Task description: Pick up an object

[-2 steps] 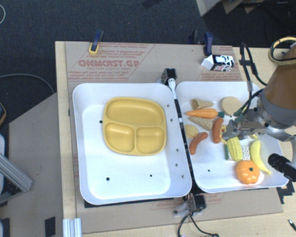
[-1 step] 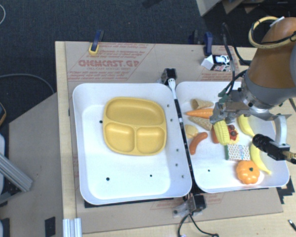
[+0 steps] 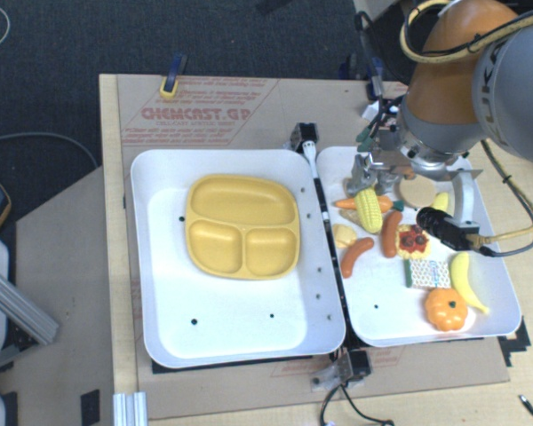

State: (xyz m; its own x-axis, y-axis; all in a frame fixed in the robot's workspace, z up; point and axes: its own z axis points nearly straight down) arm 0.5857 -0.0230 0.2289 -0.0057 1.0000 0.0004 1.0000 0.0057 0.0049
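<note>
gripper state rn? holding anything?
Gripper: low in the right bin, just above the corn. Open or closed cannot be told; no grasp is visible.

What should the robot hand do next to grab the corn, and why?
Probably a small drop straight down. The gripper sits over the right bin, just above the corn, which lies among the hot dogs and a carrot. Whether its jaws are open cannot be seen, so it should lower slowly.
</note>
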